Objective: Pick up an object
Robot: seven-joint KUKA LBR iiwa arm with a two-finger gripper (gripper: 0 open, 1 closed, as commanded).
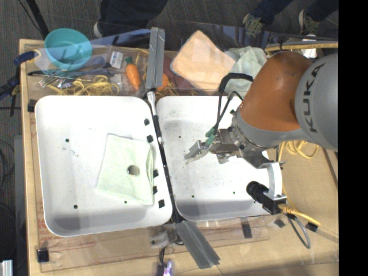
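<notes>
Nothing is lifted yet, as far as you can judge: the task stands at the reach stage, with the grasp and the lift both left to do.

Two shallow white bins sit side by side on the tabletop. The left white bin point(57, 200) holds one pale green folded cloth point(118, 168), lying flat near the bin's middle, and one small round grey object point(133, 170) rests on top of that cloth. That makes two candidates for picking, both in the left bin. The right white bin point(201, 200) shows bare floor with a few dark specks; you see no loose object in it.

One grey arm with an orange band point(279, 99) reaches in over the right bin. Its gripper point(195, 151) hangs above that bin's left half, pointing toward the divider, well apart from the cloth. The jaws look slightly parted, with nothing between them, though the view is small and slanted, so treat that as a judgement.

Beyond the bins, along the far edge, you can count one turquoise plastic bowl point(68, 46), one orange carrot-shaped toy point(133, 75), one tangle of yellow cord point(86, 86), and one peach-coloured folded cloth point(198, 61).

To finish, the gripper has to cross to the left bin, since the things to pick lie there.
</notes>
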